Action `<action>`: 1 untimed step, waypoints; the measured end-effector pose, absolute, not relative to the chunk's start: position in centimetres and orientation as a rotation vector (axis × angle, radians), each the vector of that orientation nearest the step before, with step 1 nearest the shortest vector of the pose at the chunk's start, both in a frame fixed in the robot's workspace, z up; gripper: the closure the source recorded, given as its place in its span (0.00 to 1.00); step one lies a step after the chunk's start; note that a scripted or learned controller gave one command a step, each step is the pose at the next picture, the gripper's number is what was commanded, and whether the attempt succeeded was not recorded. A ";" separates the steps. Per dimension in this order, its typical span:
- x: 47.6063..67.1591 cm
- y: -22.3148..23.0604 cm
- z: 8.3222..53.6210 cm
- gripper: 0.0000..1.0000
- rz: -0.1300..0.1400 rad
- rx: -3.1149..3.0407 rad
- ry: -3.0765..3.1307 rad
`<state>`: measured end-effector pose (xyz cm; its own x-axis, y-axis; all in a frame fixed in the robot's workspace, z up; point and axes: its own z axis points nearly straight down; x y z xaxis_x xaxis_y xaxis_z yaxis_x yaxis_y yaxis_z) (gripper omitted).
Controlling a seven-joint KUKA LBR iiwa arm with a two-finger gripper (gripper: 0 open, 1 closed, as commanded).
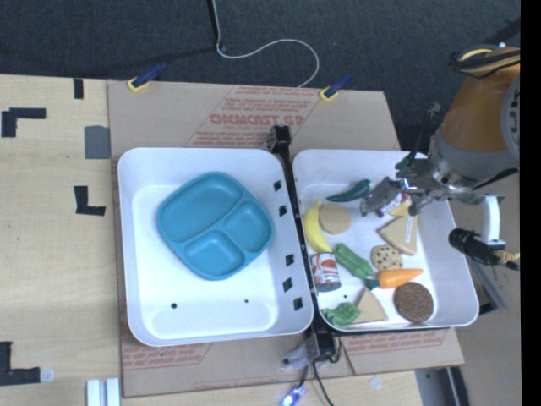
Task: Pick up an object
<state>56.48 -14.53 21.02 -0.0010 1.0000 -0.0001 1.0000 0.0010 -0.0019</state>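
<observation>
Camera view: two shallow white plastic bins sit side by side on a cardboard sheet [254,117] printed with red lettering too blurred to read. The left bin [139,252] holds a smooth blue tray [215,224] with three rounded compartments. The right bin [452,299] holds a scatter of toy food: a curved yellow banana [314,228], a pale round biscuit [335,219], a dark green pepper [347,194], a green pickle [353,260], a small can [325,271] with a red and white label whose words cannot be made out, a speckled cookie [386,256], an orange carrot [399,277], a cheese wedge [401,234], a brown round patty [414,301] and a leafy green piece [341,315]. The gripper [385,194] hangs low over the bin's upper part, just beside the pepper; whether it is released or clenched cannot be told, and nothing can be seen in its grasp.
</observation>
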 end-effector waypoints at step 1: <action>50.6 -10.1 22.7 0.00 0.002 -2.215 -2.222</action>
